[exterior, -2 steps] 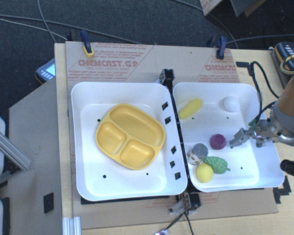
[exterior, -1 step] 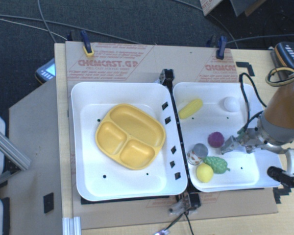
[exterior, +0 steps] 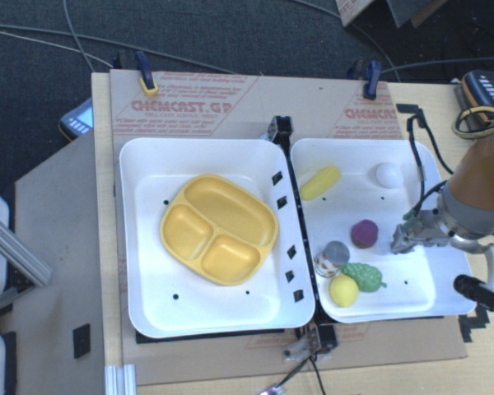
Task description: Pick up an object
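The right bin holds a yellow corn-like piece, a white ball, a purple ball, a grey-and-red round piece, a green bumpy piece and a yellow lemon. My gripper hangs low at the bin's right side, just right of the purple ball. The wrist covers its fingers. Nothing shows between them.
A yellow divided plate lies in the left bin. Black clips line the wall between the bins. Blue clamps hold the cardboard at the back. Cables run along the right edge near the arm.
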